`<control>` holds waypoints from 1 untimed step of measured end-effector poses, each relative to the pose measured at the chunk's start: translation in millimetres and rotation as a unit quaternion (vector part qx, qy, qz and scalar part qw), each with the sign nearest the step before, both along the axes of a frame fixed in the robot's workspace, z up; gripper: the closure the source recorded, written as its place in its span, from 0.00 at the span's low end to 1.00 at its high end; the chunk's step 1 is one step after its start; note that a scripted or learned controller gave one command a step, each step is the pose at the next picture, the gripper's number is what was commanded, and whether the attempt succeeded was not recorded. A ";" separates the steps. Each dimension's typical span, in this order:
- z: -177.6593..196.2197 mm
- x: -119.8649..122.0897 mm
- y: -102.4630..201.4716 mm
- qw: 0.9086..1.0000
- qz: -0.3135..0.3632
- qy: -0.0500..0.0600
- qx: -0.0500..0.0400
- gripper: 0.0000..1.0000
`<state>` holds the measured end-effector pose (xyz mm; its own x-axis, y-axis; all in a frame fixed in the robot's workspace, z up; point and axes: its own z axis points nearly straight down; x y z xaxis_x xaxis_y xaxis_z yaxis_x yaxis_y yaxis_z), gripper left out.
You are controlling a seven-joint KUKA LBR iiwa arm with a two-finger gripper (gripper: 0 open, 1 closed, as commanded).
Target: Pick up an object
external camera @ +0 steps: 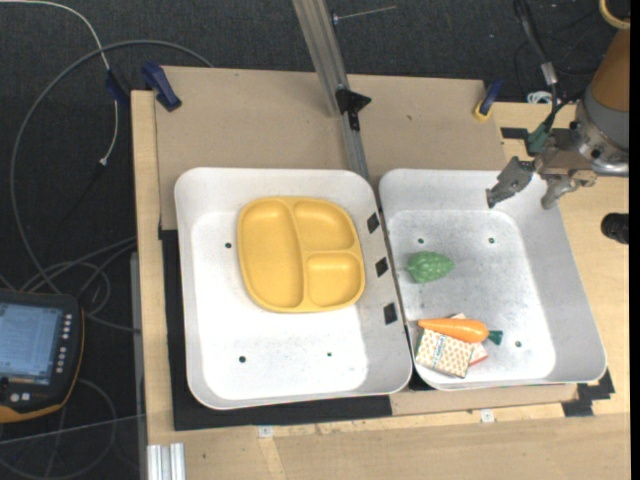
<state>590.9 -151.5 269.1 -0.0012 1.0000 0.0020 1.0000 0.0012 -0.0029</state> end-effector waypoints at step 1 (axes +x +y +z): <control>0.0 0.0 0.0 1.000 0.000 0.000 0.000 0.00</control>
